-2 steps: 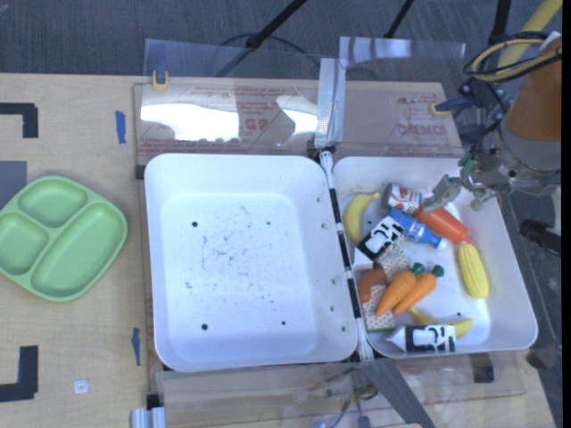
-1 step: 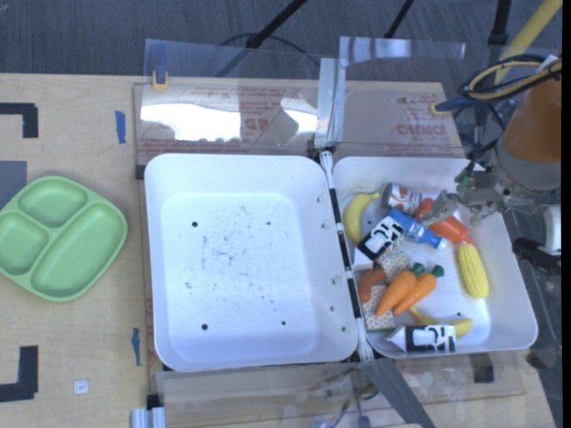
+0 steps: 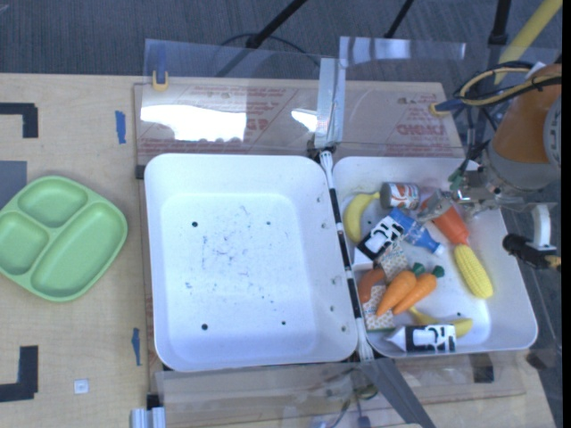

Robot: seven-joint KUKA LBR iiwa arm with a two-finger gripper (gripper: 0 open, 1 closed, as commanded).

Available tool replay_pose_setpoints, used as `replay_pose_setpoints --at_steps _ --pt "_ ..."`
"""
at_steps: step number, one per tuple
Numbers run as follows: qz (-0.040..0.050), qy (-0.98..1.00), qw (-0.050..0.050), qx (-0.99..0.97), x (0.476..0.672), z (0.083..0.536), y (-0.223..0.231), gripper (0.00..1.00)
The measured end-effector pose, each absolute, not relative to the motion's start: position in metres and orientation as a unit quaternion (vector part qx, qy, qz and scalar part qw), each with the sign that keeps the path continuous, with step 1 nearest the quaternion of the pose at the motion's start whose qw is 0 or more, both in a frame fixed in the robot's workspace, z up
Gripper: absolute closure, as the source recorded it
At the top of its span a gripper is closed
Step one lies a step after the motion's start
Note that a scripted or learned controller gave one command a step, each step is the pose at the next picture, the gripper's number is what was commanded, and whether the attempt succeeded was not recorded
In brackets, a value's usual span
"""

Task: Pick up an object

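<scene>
Right bin (image 3: 513, 324) is holding a heap of smooth toy food: ridged yellow corn cob (image 3: 474, 270), tapered orange carrots (image 3: 406, 292), curved banana (image 3: 359, 214), small can (image 3: 401, 194). Fingers (image 3: 461, 194) are hanging at the heap's upper right edge, just above an orange piece (image 3: 452, 226); their spread cannot be told. Left bin (image 3: 241, 257) is sitting beside; green sectioned plate (image 3: 59, 236) is resting on the table (image 3: 71, 141).

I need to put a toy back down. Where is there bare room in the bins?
The left white bin offers bare floor wall to wall. The right white bin is crowded: orange toy carrots, yellow corn cob, small can. Only its right edge beside the corn is free.
</scene>
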State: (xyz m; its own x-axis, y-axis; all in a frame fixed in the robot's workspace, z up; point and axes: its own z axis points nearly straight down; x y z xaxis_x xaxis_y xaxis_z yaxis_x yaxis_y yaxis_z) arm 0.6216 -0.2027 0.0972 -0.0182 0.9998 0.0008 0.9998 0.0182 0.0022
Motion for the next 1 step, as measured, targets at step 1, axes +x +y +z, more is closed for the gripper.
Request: replay_pose_setpoints --at_steps 1 --pt "0.0008 0.714 0.001 0.7 0.622 0.1069 -0.2027 1.0"
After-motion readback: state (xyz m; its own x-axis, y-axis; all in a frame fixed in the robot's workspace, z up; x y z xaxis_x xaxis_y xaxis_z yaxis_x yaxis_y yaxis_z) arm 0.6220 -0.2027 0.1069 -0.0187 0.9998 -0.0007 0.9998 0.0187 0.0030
